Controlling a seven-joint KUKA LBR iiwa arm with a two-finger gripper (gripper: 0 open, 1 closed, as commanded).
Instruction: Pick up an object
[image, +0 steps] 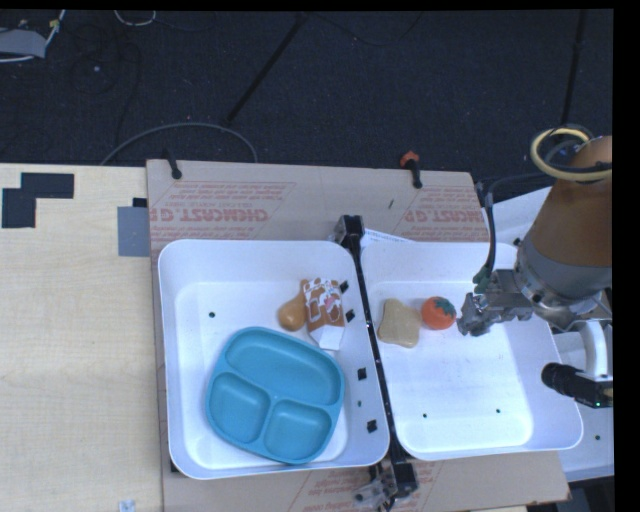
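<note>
**Gripper low in the right bin, next to the tomato**

Jaws first: from where I stand I cannot tell how they are set, because the gripper (478, 317) is a dark cluster seen from above and nothing shows plainly between its tips. It sits low over the right bin (520, 425), near that bin's far side, with the grey arm (570, 240) and its orange band coming in from the right. Just beside the gripper lies a small red-orange tomato (437, 312), close enough that I cannot say if they touch. Next to the tomato is a pale tan sponge-like piece (399, 324). Over in the left bin (185, 400) rests a blue divided plate (275, 393), and beyond it a brown-and-white packet (322, 303) with a small orange-brown lump (291, 315) touching its side.
</note>
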